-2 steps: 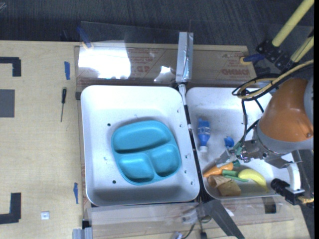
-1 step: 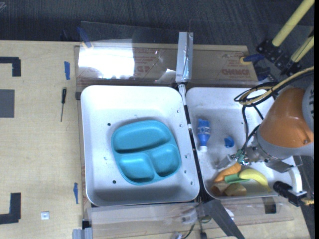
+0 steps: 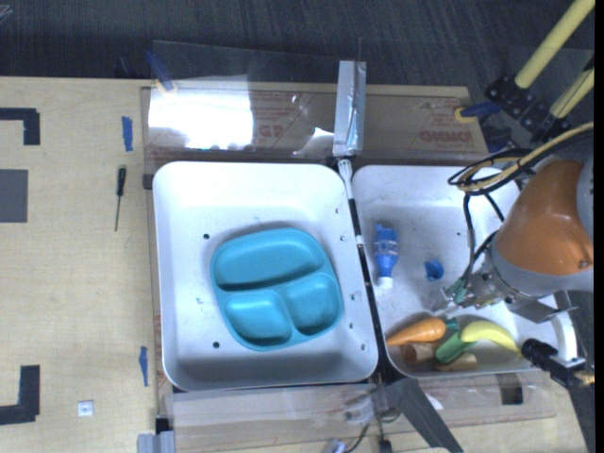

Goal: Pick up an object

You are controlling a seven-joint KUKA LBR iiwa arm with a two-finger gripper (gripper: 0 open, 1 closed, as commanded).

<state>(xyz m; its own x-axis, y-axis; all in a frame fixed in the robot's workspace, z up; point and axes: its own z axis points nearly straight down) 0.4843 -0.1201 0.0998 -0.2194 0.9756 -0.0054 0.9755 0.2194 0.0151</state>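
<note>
Bench point(image 3: 66, 281): pale wood, lying along the left edge of the view, carrying black marks, a grey square and a thin dark tool point(image 3: 120, 192) near the left bin's far-left corner.

Left bin point(image 3: 179, 206): white, shallow, sitting left of the divider. A blue tray point(image 3: 276, 286) with three compartments is lying near its centre, turned at a slant, one long compartment toward the far side, two smaller toward the near side. Nothing is sitting in the compartments.

Clear sheeting and cardboard point(image 3: 283, 121) are standing along the far edge behind both bins, with a grey post point(image 3: 348, 107) at the divider line.

Right bin point(image 3: 415, 196): white, touching the left bin along the divider. A small tube point(image 3: 384, 251) with a blue top is lying close to the bin's left edge, about mid-depth. A small blue piece point(image 3: 433, 271) is lying just right of it, apart from it. Along the near edge a carrot point(image 3: 416, 331) is lying near the near-left corner; a green item point(image 3: 455, 343) is touching its right end; a banana point(image 3: 488, 334) is lying just right of that, touching the green item.

Gripper point(image 3: 460, 295): hanging over the right bin, just above the green item and banana, near the blue piece. Jaw state: cannot tell. No object is showing between them. Arm point(image 3: 543, 234), orange band, is reaching in from the right, cables looping above it.
</note>
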